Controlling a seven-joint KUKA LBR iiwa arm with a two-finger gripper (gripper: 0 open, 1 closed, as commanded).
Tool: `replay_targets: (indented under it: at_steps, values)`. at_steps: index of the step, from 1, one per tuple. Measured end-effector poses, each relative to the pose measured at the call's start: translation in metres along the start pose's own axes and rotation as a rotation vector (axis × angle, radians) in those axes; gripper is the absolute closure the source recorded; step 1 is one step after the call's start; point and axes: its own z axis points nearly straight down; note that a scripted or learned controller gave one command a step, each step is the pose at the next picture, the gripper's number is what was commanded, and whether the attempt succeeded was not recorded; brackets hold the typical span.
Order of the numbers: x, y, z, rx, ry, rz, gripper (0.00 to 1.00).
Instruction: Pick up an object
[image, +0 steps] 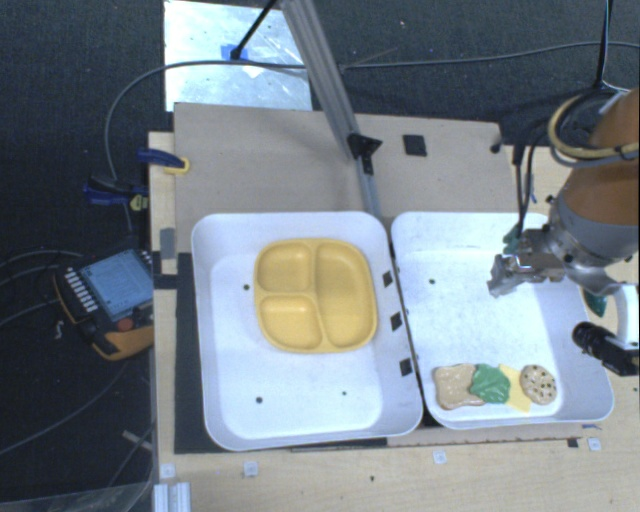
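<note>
White bin (570, 330), flat cookie (538, 383), brown-speckled

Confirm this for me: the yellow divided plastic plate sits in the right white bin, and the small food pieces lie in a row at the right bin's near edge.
Not quite. The camera view shows the yellow divided plastic plate in the left white bin, not the right. The small food pieces do lie in a row at the near edge of the right white bin.
</note>
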Motion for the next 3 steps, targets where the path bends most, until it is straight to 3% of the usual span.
replay_targets:
  at_steps: [3]
  values:
    - [0.153, 0.014, 0.027, 0.002, 0.000, 0.001, 1.00]
